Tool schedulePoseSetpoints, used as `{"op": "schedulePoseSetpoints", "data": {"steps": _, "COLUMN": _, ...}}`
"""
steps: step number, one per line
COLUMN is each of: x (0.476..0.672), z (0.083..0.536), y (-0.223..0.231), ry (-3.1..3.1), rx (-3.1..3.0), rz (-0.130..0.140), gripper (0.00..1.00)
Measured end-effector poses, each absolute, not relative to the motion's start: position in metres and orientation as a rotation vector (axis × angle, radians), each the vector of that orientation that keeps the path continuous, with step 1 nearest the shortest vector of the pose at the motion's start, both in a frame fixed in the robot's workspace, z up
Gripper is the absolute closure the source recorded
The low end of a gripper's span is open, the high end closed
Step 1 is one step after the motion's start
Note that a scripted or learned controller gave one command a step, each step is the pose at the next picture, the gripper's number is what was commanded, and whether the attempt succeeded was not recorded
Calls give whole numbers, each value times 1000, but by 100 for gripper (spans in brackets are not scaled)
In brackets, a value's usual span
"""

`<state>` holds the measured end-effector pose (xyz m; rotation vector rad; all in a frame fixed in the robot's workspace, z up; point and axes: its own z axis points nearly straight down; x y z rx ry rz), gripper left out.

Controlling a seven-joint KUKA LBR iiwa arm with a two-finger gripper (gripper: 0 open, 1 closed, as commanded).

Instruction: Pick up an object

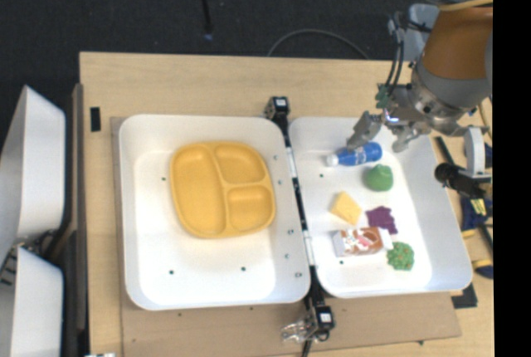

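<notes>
Gripper (384,134) is hanging over the back of the right bin (431,264), fingers spread apart with nothing between them. 1 finger (363,131) is angling down toward the little blue bottle (355,154), the other is sitting off to the side nearer the bin's far wall. My guess is it's lining up on that bottle, since that's the closest thing under it, but it's not touching it as far as I can tell.

Everything grabbable is sitting in the right bin, which makes sense since the arm is coming in from that side. Bottle is lying on its side, blue body with a pale cap end pointing toward the divider. Just beside it is a round green lump (379,177), then a yellow wedge (347,207), a purple piece (382,218), a small red and white packet (360,242) and a green broccoli-looking thing (401,256) near the front.

Left bin (149,281) is holding just 1 thing, a yellow divided tray (222,188) with 3 compartments, lying flat in the middle, well apart from the arm. Probably too flat and wide to pinch anyway.
</notes>
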<state>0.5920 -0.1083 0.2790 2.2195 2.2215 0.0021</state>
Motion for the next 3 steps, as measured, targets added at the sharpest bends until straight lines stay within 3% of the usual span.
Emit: {"op": "schedulePoseSetpoints", "data": {"steps": 3, "x": 587, "z": 126, "y": -101, "ry": 2219, "rx": 2226, "rz": -5, "gripper": 0}}
